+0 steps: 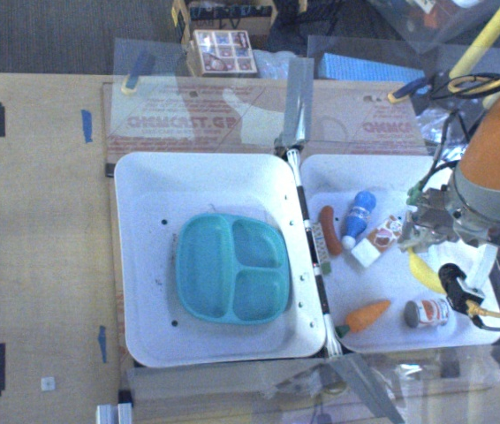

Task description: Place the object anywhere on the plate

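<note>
Whether the fingers [415, 232] are spread or closed cannot be told; they hang low over the right bin [347, 175], just beside a red-and-white packet [387, 232] and above a banana [425, 272]. All the loose objects lie in that same bin: a sausage [328, 228] near the left wall, a blue-and-white bottle [359, 217], a white block [366, 253], a carrot [369, 314] and a can [427, 312] near the front. A teal, compartmented plate [232, 268] sits in the left bin [144, 175] on the table [38, 237].
</note>
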### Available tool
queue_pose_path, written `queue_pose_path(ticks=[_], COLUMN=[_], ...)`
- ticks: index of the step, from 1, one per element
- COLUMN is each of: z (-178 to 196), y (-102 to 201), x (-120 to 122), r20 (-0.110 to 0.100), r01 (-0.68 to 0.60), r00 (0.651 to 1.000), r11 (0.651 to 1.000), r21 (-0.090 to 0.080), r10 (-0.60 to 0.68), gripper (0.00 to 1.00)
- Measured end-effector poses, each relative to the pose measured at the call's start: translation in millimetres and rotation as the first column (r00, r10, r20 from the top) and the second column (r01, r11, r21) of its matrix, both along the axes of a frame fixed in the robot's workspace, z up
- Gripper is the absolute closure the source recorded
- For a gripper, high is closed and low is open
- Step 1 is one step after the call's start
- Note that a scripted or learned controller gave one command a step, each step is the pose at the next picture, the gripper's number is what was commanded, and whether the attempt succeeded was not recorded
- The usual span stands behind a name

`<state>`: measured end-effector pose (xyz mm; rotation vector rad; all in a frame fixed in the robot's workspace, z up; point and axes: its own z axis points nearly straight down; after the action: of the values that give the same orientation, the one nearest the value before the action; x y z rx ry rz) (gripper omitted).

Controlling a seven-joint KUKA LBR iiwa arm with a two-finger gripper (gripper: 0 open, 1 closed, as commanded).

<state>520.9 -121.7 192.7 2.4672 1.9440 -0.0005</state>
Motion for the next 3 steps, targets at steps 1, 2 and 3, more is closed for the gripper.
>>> queue_pose_path(ticks=[1, 2, 3], z=[19.2, -8.8, -3.7], y=[57.5, 148.7, 220.0], x=[10.4, 19.8, 8.8], r20=[0.001, -0.004, -0.002], r01=[-0.098, -0.075, -0.151], r00=[0.995, 0.997, 0.989], r11=[0.995, 0.997, 0.989], r21=[0.0, 0.002, 0.001], r10=[0.098, 0.075, 0.151], gripper=[1.0, 1.0, 1.0])
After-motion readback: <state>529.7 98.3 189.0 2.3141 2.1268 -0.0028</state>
